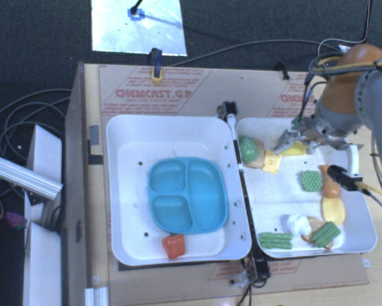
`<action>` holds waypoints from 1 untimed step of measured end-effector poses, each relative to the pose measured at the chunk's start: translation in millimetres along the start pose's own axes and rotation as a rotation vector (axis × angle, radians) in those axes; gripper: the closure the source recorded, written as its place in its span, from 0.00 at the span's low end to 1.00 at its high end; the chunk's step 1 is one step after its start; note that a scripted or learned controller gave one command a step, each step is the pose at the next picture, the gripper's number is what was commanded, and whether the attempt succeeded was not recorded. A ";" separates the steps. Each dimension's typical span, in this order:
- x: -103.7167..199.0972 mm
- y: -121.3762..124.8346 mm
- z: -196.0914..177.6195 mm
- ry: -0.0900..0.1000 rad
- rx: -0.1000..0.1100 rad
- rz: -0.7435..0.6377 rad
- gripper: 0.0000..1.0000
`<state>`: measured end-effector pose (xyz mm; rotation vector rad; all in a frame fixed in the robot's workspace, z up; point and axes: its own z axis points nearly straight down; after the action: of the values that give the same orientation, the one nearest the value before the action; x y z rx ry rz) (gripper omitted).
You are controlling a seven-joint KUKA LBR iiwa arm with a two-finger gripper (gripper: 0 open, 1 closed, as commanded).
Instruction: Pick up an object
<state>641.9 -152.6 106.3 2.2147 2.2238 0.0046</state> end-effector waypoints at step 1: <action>55.0 -6.9 17.9 -0.003 0.001 0.003 0.00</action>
<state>634.8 -97.6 88.4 2.2169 2.2196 0.0004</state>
